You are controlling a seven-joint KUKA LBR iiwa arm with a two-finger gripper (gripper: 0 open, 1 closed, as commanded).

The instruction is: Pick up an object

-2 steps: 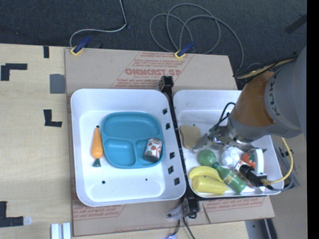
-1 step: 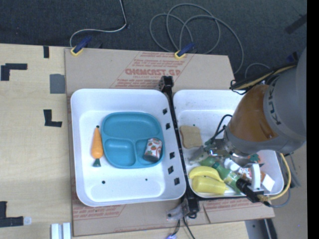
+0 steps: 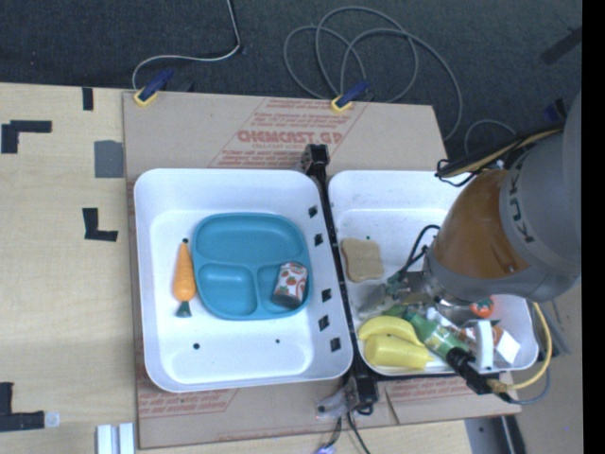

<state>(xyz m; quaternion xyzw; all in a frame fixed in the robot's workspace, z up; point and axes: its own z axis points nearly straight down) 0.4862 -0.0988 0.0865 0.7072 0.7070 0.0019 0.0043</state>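
In the right bin [image 3: 378, 192] lie a tan square sponge [image 3: 362, 259], a yellow banana [image 3: 383, 327], a yellow lemon-like piece [image 3: 395, 352] and a green bottle [image 3: 437, 334] with a dark cap. My gripper [image 3: 408, 291] hangs low over the middle of this bin, just right of the sponge and above the banana, largely hidden under the grey and orange arm [image 3: 501, 235]. In the left bin [image 3: 151, 253] sit a blue divided plate [image 3: 248, 263] with a small printed can [image 3: 290, 285] on its right section, and an orange carrot [image 3: 183, 272] to its left.
A black divider clip strip [image 3: 326, 244] runs between the bins. Small white and red items [image 3: 493, 334] lie at the right bin's near right corner. Cables [image 3: 369, 55] loop on the dark floor behind the cardboard base.
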